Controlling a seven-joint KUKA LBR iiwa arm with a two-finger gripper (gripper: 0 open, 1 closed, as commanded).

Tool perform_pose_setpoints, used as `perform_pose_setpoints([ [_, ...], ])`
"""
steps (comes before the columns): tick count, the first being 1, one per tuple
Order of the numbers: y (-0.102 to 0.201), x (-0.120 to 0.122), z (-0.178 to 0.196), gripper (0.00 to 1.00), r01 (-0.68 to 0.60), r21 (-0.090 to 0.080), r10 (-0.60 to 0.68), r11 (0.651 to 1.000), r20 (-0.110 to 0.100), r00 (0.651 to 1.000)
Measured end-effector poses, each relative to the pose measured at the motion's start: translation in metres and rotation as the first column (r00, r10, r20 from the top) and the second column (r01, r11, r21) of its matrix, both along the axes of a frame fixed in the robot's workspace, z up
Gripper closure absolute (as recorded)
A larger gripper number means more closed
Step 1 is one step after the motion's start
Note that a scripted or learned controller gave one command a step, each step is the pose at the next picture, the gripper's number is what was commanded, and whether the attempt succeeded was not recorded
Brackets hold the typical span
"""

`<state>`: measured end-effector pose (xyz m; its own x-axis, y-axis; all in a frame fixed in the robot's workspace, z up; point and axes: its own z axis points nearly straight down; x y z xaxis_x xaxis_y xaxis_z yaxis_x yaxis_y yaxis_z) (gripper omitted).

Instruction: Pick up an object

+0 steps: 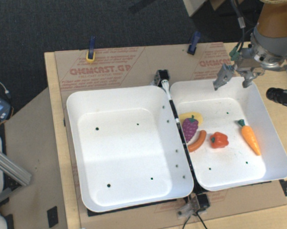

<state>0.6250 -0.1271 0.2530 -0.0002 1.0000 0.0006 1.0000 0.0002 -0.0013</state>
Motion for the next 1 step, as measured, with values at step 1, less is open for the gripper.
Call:
perform_pose_setpoints([
  [1, 0.0216, -0.0295, -0.1388, 0.0, 0.001, 0.002, -0.001, 1.0, -0.008, 1.0],
])
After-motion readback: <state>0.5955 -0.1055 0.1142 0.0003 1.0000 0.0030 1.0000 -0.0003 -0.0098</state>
